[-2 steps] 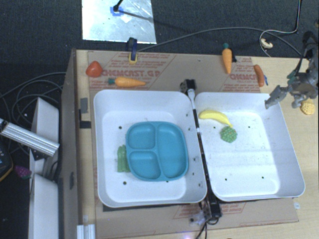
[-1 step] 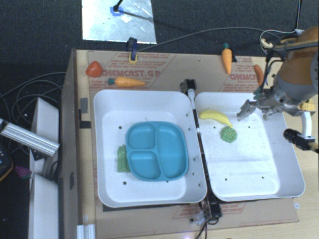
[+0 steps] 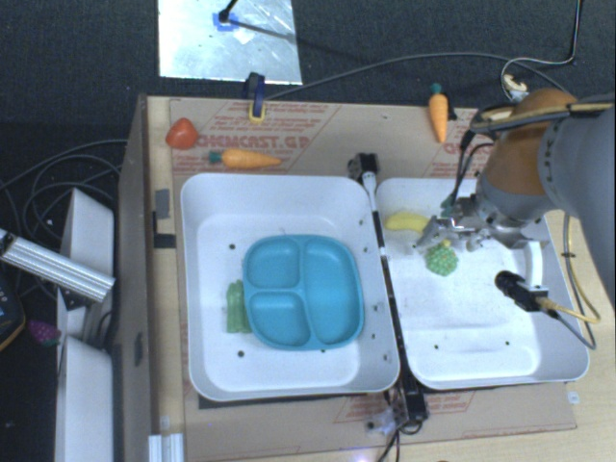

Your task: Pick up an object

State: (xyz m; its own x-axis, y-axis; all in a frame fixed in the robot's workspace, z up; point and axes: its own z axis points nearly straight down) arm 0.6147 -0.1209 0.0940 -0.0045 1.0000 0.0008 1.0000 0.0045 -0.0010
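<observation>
Starting at the left of the frame, you have the left bin point(image 3: 207, 258) holding a blue divided plate point(image 3: 303, 292), with a green piece point(image 3: 236, 308) lying against the plate's left edge. Above that bin, on the bench, rest a red tomato point(image 3: 181, 134) and an orange carrot point(image 3: 248, 160). Right of centre, in the right bin point(image 3: 481, 345), a yellow banana point(image 3: 406, 222) lies near the upper left corner. The gripper point(image 3: 447, 239) sits directly over a green bumpy object point(image 3: 442, 260), touching or just above it; you cannot tell whether its fingers pinch it.
</observation>
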